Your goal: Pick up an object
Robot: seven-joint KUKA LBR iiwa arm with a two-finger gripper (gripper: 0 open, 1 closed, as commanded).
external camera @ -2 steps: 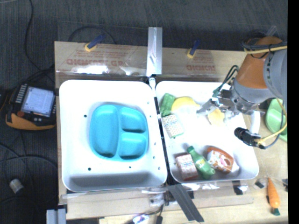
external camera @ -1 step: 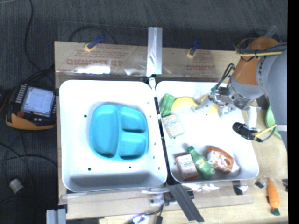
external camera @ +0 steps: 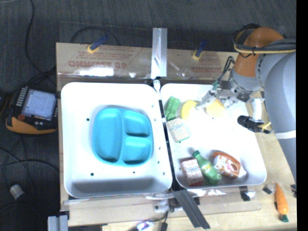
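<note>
Hardly any writing can be made out. Faded reddish lettering runs in 2 patches along the cardboard sheet [external camera: 110, 64] at the bench's far edge, one behind each bin under clear plastic film, but the characters are too blurred to read. The packets in the right bin [external camera: 250, 143], a brown one [external camera: 191, 171] and an orange one [external camera: 226, 164], carry printed labels too small to tell. The handheld device [external camera: 32, 109] on the floor shows a lit screen with no readable text.

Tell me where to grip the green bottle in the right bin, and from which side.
Grip the green bottle across its body, coming straight down from above. It lies on its side, neck pointing up-left, between a brown packet and an orange packet, so side approaches look crowded.
</note>
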